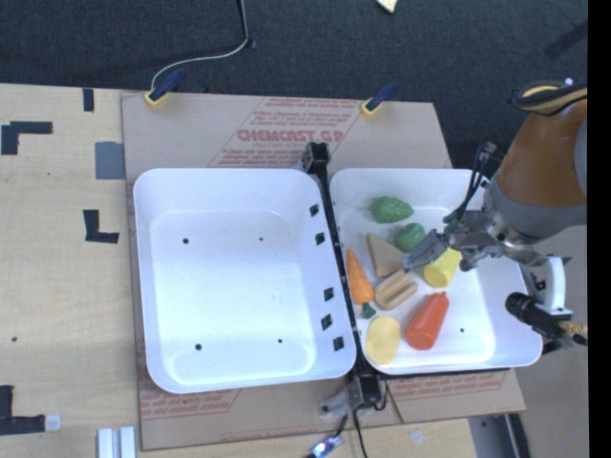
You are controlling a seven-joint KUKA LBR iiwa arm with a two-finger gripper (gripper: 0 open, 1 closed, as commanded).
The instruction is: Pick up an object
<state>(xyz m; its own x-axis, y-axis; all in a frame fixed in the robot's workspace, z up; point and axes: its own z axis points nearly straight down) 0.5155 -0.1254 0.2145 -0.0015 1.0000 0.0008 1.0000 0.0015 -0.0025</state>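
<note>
The right bin (477, 351) holds several toy foods. A green leafy piece (390, 208) lies at the back, with a smaller dark green piece (410, 235) just in front of it. A tan wedge (382, 253), an orange carrot (358, 277) and a tan bread roll (395, 291) sit near the divider. A yellow piece (439, 271), a red piece (427, 321) and a pale yellow lemon-like piece (383, 338) lie toward the front. My gripper (423, 252) hangs low over the bin's middle, between the dark green piece, the roll and the yellow piece.
The left bin (153, 256) stands beside the right one, with a black divider clip strip (329, 256) between them. Both rest on a cardboard sheet (277, 132) held by blue-yellow clamps. A cable runs across the dark floor at the back.
</note>
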